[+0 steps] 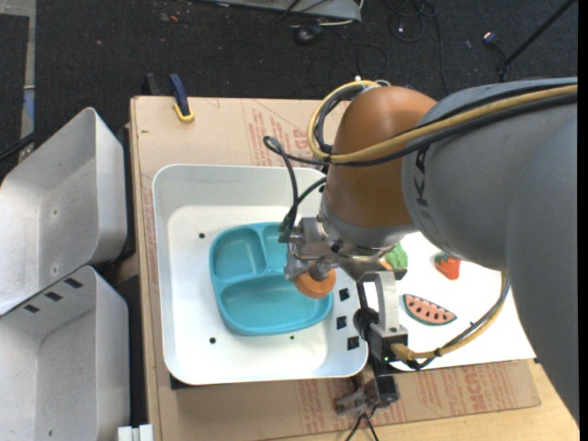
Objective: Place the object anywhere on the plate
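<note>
Orange object (pixel 317 284) sits just under hand (pixel 308 266), over plate (pixel 253 288).

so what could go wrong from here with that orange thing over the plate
1. The orange object sits under the end effector at the right edge of the blue divided plate, so a release here might drop it on the rim and let it roll into the white bin.
2. The grip itself is hidden by the wrist, so the object may not be securely held.
</note>
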{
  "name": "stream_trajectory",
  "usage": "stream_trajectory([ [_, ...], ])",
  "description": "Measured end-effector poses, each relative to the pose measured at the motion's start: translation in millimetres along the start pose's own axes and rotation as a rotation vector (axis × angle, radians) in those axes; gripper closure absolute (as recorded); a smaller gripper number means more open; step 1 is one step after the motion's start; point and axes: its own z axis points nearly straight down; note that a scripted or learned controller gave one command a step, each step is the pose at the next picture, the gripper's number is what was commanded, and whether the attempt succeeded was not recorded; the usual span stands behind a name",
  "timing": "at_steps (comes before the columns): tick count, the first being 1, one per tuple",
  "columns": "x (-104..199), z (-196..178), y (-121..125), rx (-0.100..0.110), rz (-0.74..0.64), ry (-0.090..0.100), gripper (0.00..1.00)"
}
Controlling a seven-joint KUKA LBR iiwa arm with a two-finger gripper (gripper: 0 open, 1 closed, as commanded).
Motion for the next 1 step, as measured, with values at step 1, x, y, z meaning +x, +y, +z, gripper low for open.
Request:
stream_trajectory([
  [1,-2.6,0.2,0.4,0.0,0.005,-0.001,0.0],
])
